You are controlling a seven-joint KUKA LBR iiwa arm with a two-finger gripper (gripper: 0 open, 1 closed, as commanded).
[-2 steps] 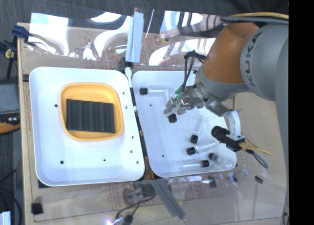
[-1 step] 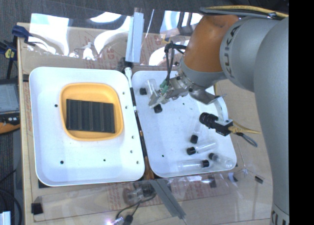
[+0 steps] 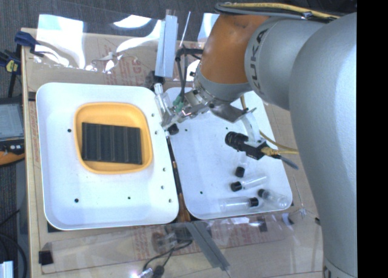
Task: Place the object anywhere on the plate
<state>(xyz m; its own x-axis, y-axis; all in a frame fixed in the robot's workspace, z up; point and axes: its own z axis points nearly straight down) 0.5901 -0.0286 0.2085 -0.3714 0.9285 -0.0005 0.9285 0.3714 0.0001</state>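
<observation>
**A:** Status on the plate task?

**B:** Not done, by the look of it. The yellow plate (image 3: pixel 109 111) sits in the left bin (image 3: pixel 60 198), left of frame centre. The one thing on it is a dark ribbed panel (image 3: pixel 115 143) across its middle. That could be part of the plate, can't say.

**A:** Where's the object?

**B:** The candidates are the clear capped vials (image 3: pixel 248 201), a loose cluster in the lower right corner of the right bin (image 3: pixel 206 149). All lie flat on the bin floor, well apart from the plate. The task doesn't say which one.

**A:** Gripper?

**B:** The gripper (image 3: pixel 171 113) is near frame centre, slightly above the middle. It's over the upper left corner of the right bin, just beside the rims where the two bins meet. It's well apart from the vials.

**A:** Open or closed? Holding anything?

**B:** Can't tell, the tip is too small and cluttered. A small dark bit (image 3: pixel 173 129) sits right below it. It could be a loose thing or gripper hardware, and I wouldn't count it as a grasp.

**A:** So what's left?

**B:** My read is everything: pick, carry left across the rims, release on the yellow surface. If it does have something, only the short carry and the drop remain, since the plate is near.
</observation>
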